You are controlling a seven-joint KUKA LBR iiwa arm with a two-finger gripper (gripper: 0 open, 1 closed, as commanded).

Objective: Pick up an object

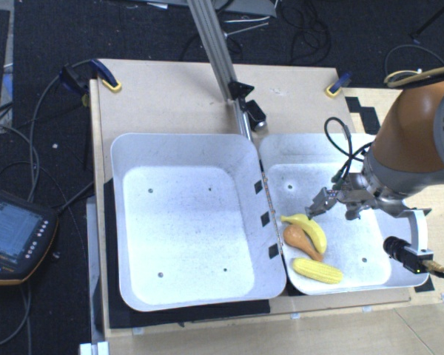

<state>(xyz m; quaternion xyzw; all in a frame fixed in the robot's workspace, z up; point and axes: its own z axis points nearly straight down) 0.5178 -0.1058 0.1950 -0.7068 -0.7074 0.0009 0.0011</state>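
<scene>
- The hand (334, 203) hovers in the right shallow white plastic bin (303, 154); whether it is wide or narrow, I cannot tell.
- At its seven o'clock lie three things: one curved yellow banana (311, 230), one orange-brown pear-shaped piece (300, 241), one yellow corn cob (317, 271).

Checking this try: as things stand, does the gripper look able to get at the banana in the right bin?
Probably yes. The gripper sits just above the banana, with nothing between them; the orange pear-shaped piece touches it from below.
</scene>
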